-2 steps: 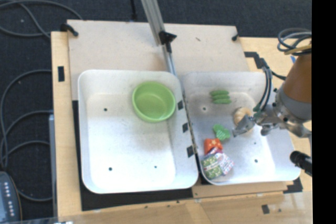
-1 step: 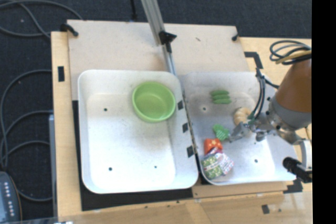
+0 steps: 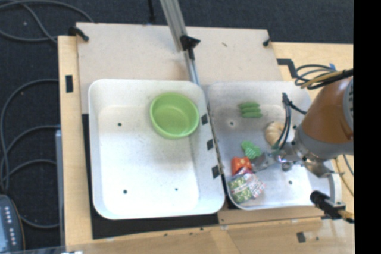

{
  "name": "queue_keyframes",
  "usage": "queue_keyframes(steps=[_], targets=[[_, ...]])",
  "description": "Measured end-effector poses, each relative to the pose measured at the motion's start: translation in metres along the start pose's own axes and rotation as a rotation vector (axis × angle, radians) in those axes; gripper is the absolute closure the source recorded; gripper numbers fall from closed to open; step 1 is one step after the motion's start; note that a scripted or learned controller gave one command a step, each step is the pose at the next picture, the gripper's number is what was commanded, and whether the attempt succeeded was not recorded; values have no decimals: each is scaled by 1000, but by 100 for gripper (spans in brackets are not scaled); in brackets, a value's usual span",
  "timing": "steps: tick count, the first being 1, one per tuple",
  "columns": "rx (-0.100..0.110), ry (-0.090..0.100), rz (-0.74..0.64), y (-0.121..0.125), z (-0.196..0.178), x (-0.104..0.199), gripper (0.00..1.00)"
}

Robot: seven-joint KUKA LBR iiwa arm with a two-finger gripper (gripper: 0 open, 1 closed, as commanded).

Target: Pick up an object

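So the arm sits low over the right bin, orange band above the wrist, w/ the pincer down near the bin's middle, just beside the clutter. Whether it is wide or narrow I cannot tell (the wrist and cables cover it), and nothing is seen gripped.

Candidates for the pick all lie in the right bin: a green ridged piece toward the far edge, a tan rounded lump right next to the wrist, a small green bit mid-bin, a red item touching it on the near side, and a speckled packet by the near-left corner. The nearest to the pincer look to be the small green bit and the tan lump, so prob. one of those is the target. They crowd the left half of the bin, likely where they got dropped.

A green bowl sits upright alone in the left bin, near its far-right corner, well apart from the arm.

Labels: the packet has printed red/green patterning, but no text is legible at this res. No brands readable anywhere.
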State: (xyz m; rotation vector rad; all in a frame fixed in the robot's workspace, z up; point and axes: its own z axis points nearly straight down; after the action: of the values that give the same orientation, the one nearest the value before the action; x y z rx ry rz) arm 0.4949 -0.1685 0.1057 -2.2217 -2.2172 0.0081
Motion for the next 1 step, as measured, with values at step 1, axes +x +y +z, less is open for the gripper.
queue_keyframes(steps=[1], targets=[[-11,2,3,3,-14,1,100]])
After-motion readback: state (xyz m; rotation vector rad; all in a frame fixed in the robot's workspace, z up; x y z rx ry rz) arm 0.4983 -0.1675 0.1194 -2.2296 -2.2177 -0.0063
